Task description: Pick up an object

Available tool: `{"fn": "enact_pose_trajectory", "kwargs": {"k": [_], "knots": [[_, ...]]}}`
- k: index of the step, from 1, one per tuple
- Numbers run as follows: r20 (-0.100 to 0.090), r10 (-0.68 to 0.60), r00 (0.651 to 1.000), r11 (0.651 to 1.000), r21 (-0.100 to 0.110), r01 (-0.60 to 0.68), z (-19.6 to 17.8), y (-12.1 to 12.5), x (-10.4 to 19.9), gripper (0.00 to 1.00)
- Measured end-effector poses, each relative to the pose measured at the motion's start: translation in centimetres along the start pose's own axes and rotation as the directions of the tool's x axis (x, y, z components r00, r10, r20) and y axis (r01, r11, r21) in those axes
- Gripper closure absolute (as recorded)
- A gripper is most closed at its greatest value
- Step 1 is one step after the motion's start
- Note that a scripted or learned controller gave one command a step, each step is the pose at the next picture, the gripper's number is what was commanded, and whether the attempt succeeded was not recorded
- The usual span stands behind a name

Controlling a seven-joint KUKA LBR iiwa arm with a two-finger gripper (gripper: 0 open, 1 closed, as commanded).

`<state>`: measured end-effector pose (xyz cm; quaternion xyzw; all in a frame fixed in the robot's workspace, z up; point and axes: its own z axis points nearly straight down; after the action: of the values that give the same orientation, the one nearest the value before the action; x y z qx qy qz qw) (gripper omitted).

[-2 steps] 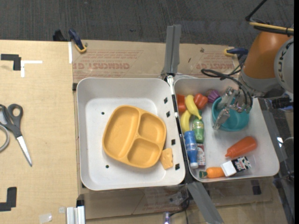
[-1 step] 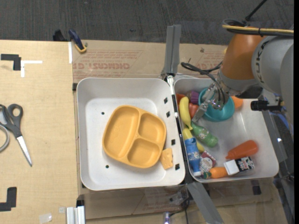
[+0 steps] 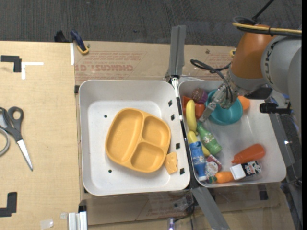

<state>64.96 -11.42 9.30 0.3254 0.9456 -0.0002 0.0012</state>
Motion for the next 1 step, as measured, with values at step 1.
{"fn": "enact_pose_trajectory", "kwargs": {"k": [1], "knots": [[0.000, 0.024, 1.000, 1.000, 0.000, -0.024, 0.05, -4.84, 7.24, 0.00]]}}
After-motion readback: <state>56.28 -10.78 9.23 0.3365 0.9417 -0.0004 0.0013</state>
